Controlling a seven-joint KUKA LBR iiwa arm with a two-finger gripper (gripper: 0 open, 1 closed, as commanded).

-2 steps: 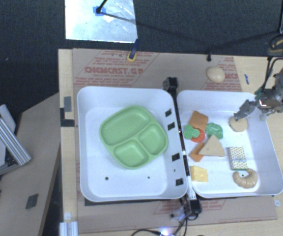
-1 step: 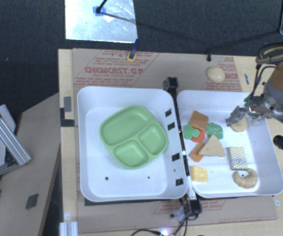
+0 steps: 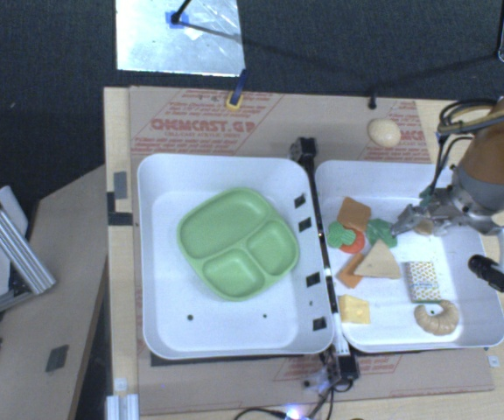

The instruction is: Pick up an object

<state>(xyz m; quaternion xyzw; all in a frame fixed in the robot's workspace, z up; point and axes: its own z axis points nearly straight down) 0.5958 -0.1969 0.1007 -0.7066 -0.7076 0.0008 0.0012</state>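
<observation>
Apparently the pick is only at its approach stage: the gripper (image 3: 407, 220) has its tip low inside the right bin (image 3: 479, 326), at the middle right of the frame, pointing toward the cluster of toy food, and nothing is visibly between its fingers. Whether those fingers are spread or closed I cannot tell; they are small and blurred against the white floor. Every candidate object lies on the bin floor. Nearest the tip is a small green piece (image 3: 380, 231), just to its left, with an orange slab (image 3: 353, 213) beyond it at the upper left and a red-and-green piece (image 3: 346, 237) beside that. Lower down sit a tan wedge (image 3: 378, 262), a patterned packet (image 3: 423, 280), a yellow cube (image 3: 353, 309) and a curled pastry (image 3: 437, 317). The left bin (image 3: 160, 313) holds a green divided plate (image 3: 239, 243). So, by my reading, nothing has been lifted yet; closing on one item, most likely the green piece, and raising it all remain to be done.
</observation>
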